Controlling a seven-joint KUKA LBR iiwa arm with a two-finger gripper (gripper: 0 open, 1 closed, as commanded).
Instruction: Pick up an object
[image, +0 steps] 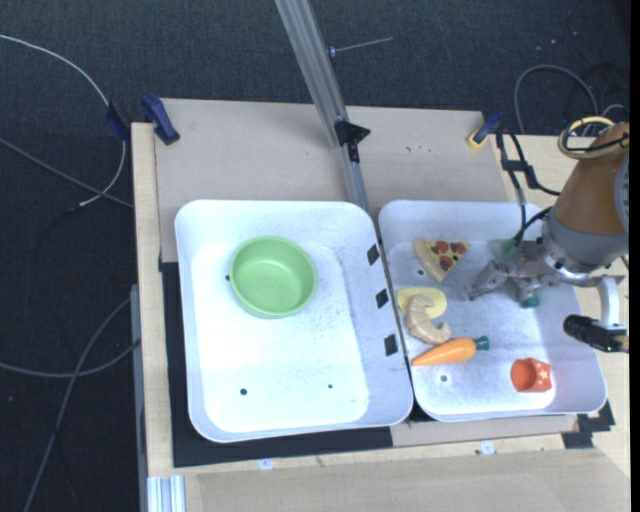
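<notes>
Nearest the camera: front lip of the right bin (500, 412), with an orange-red block (531, 375) just inside it, near the front right corner. Beside that, toward the bin's middle, lay a toy carrot (446, 351), tip pointing left, green stub to the right. Just behind the carrot, a pale yellow curved piece (424, 312), shape unclear, possibly a banana or pastry toy. Further back, a pizza slice (441, 256) near the rear wall. Left bin (200, 330) carried a green bowl (272, 276), upright, well apart from everything else.

Arm came in from the right, orange band above the wrist. Pincer (510, 280) sat low over the right bin's right-centre, between the pizza slice and the orange-red block, touching neither. Fingers appeared splayed apart, nothing between them; some blur, so the exact opening was uncertain.

Judgement: approach step, no grasp made yet. No object lay directly under the fingers. Closest candidates were the pizza slice and the carrot. Next move calls for shifting sideways to centre on one item, lowering to the bin floor, then closing. The flat pizza slice looks hard to pinch; the carrot seems the better target.
</notes>
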